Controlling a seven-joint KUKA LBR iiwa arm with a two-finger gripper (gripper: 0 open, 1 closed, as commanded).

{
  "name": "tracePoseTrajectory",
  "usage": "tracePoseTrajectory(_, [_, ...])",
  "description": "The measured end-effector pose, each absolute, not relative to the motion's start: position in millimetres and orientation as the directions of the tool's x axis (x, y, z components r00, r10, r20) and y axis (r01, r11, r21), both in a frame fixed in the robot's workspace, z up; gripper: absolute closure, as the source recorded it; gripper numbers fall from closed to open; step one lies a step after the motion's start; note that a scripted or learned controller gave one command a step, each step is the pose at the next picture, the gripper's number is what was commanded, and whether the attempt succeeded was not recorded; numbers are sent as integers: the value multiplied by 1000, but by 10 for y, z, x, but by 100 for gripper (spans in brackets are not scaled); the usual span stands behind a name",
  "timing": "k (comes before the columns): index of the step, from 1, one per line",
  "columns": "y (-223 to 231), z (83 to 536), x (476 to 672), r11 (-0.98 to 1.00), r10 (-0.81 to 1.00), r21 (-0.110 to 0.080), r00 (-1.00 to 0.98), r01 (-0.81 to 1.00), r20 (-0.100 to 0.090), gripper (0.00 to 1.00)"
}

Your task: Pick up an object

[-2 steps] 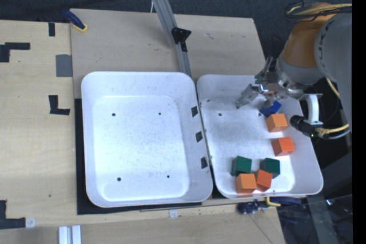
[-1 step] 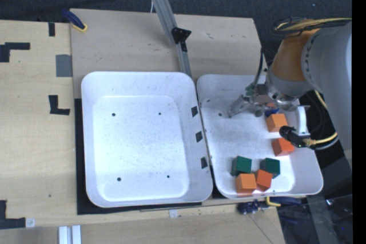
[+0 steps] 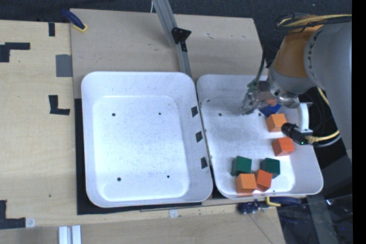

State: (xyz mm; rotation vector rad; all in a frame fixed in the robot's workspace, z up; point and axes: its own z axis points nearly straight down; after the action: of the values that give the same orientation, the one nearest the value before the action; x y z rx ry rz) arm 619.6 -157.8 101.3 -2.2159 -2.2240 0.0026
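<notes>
Arm comes in from the right w/ the tool down in the right bin, near its upper edge. Can't tell how far the tool is open or whether it has anything; it's small and dark from this angle. A blue block sits just beside it, partly hidden under the wrist, and an orange block lies right below that. Another orange block is a bit further down, by the right wall. At the bin's lower end there's a tight cluster: two green blocks and two more orange ones, touching or nearly so. Left bin sits alongside on the tabletop. Likely target, judging by position, is the blue or the nearest orange block. Risks: tool seems offset to the left of both, so closing here could catch nothing. Blue and orange are close together, so one finger may land on top of a block or shove the pair toward the wall instead of straddling one. The arm also hides the blocks, so a bad grip is hard to spot.
</notes>
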Motion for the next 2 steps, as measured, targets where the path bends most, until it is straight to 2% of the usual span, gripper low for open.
tracePoseTrajectory(2, [-1599, 2276, 6215, 2, 1000, 7, -2, 1000, -2, 100])
